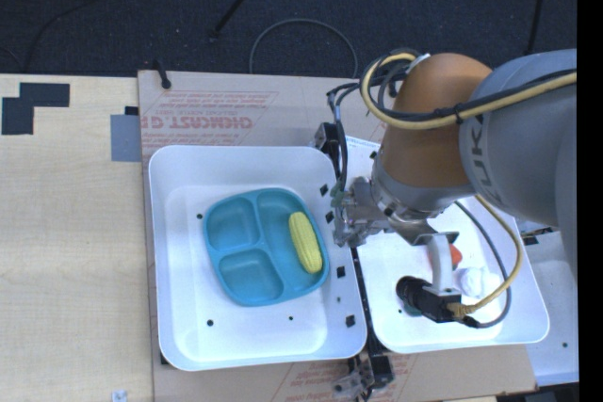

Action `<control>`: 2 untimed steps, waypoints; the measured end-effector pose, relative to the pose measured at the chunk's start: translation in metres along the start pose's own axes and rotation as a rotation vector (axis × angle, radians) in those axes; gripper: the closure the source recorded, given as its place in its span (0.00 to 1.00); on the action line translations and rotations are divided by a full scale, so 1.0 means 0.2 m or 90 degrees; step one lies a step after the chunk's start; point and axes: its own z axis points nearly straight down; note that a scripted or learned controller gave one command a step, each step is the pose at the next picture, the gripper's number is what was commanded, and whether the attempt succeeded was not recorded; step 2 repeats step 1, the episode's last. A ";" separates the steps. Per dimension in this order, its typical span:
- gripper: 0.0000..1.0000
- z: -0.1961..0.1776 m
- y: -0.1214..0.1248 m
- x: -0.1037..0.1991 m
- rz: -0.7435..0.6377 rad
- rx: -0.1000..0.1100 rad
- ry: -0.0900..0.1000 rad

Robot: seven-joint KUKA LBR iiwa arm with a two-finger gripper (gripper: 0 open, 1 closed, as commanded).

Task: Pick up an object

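Note:
A blue divided plate (247, 249) lies in the left bin (179, 193). A yellow corn cob (304, 241) rests on the plate's right side. My gripper (350, 223) hangs low at the left edge of the right bin (528, 315), just beside the divider between the bins and to the right of the corn. The grey arm with its orange band (433, 122) covers most of the right bin. A small red-orange thing (457, 253) and a small white thing (471, 280) peek out from under the arm in the right bin.
The bins sit on a cardboard sheet (212, 113) on the pale wooden bench (66, 249). A yellow cable (499, 282) loops over the right bin. Dark floor with cables lies beyond the bench's far edge.

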 end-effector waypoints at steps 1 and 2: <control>1.00 -0.01 0.01 0.24 0.000 -0.001 0.000; 1.00 -0.01 0.01 0.24 0.000 -0.001 0.000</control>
